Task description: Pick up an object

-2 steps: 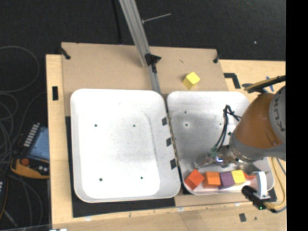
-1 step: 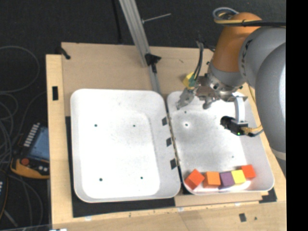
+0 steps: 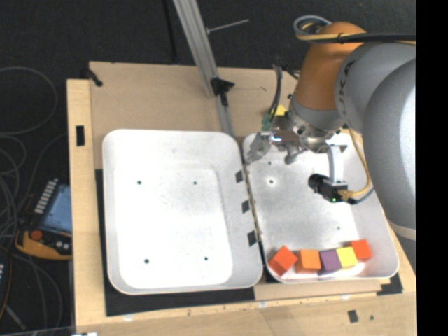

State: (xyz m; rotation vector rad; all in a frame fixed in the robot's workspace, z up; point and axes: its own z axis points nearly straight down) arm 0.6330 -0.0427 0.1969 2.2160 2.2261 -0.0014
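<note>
Small foam blocks, the likely pick targets, lie in a row well apart from the gripper (image 3: pixel 274 143), along the near wall of the right white bin (image 3: pixel 308 208): an orange-red cube (image 3: pixel 283 260), an orange block (image 3: pixel 309 260), a purple block (image 3: pixel 329 260), a yellow block (image 3: pixel 346 257) and another orange-red block (image 3: pixel 361 250). The gripper hangs low over that bin's far corner, and nothing shows between its metal parts; how wide it stands I cannot tell. By this view the pick is not yet done: reaching, closing and lifting all remain.
</note>
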